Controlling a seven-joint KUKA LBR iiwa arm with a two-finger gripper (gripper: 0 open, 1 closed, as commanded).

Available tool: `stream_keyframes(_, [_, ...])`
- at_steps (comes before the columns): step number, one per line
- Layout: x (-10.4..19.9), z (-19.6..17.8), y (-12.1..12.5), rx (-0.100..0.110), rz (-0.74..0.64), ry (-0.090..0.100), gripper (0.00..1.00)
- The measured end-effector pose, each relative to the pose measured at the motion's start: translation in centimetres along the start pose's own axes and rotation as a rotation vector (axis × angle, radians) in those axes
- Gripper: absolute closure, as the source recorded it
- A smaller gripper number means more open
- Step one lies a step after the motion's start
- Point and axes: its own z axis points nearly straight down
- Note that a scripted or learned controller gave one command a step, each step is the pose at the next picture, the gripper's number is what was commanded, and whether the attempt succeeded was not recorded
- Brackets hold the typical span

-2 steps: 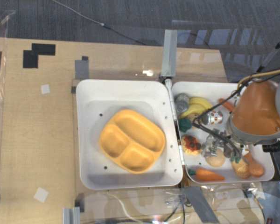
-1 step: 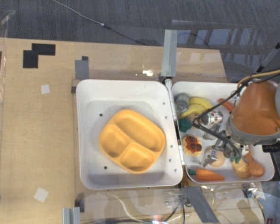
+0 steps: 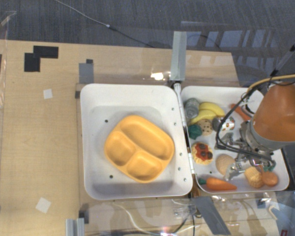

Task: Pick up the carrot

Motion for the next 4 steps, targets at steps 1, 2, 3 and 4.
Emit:
stream_keyframes(1, [-0.23, -0.50, -1.31, -0.001, -0.090, 0.003, 0.00])
stream_keyframes(2, [-0.23, -0.50, -1.30, -0.002, -0.089, 0.003, 0.00])
stream_keyframes(3, [-0.23, -0.50, -1.30, -0.002, -0.089, 0.003, 0.00])
stream_keyframes(4, [-0.23, -0.50, -1.30, -0.002, -0.089, 0.003, 0.00])
